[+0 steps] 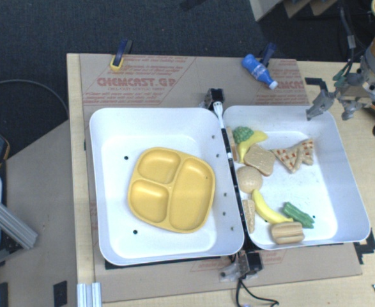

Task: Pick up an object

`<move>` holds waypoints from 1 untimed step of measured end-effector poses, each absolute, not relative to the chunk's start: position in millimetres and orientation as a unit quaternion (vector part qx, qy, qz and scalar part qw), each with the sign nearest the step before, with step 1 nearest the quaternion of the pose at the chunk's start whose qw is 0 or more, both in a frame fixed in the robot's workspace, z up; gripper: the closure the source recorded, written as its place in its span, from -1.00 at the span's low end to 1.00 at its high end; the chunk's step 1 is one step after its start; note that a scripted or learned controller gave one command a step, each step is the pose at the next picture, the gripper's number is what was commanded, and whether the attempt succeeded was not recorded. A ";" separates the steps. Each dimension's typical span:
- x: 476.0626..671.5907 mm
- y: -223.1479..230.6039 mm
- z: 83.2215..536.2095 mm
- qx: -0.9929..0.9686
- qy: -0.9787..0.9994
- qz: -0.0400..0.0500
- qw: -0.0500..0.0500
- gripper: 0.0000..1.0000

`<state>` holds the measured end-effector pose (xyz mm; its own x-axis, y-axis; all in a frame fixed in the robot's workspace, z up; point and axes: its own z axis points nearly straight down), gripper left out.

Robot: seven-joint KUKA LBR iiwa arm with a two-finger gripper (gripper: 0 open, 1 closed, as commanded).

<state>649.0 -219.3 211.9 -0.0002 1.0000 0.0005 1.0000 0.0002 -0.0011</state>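
In the camera view, the gripper [333,105] is seen above the far right corner of the right bin [340,171], its two fingers spread apart with nothing between them. Open white floor is left along that bin's right side and far edge. The toy food is crowded toward the bin's left wall: a green broccoli piece [242,133] and a small yellow piece [257,136] at the far left, a bread slice [259,160] just beside them, two waffle wedges [294,154] nearer the middle, a pale round item [249,179] against the left wall, then a banana [266,209], a green bean [298,214] and a hot dog bun [287,233] toward the near edge. The left bin [110,190] is occupied by a yellow divided plate [172,188], with bare floor all around it. Both bins are carried on a cardboard-covered bench [85,107], on which a blue bottle [259,71] is lying near the far edge. The arm above the wrist is cut off at the right edge.
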 end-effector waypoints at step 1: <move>650.8 -211.8 150.4 -0.706 -0.708 0.002 0.004 -1.00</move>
